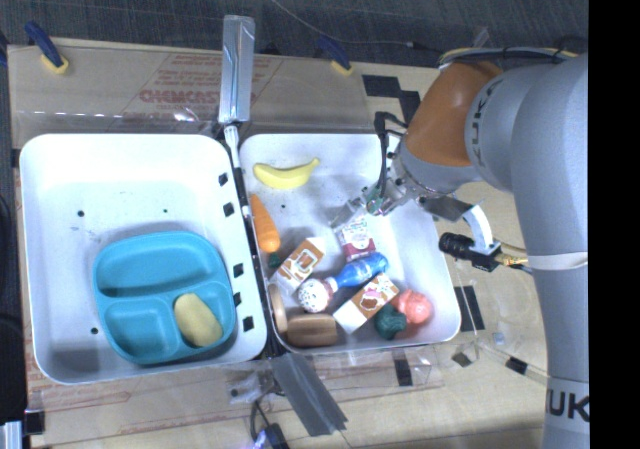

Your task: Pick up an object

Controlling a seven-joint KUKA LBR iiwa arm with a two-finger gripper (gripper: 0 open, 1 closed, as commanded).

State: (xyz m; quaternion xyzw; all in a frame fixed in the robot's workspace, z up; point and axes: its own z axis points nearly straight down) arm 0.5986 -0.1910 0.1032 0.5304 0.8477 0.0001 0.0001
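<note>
One small pink-and-white carton [354,235] lies just below the end effector [362,205]; its grip state cannot be told.

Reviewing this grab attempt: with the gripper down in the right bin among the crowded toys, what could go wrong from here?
1. The gripper sits just above the small pink carton, which is packed against the blue bottle; closing could nudge or catch both.
2. The arm leans over the right bin's rim, so a lower reach might clip it.

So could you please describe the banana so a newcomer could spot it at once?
Look in the right bin, at its far end near the divider. The banana lies there alone, above the carrot. It is the only yellow, curved thing in that bin.
</note>
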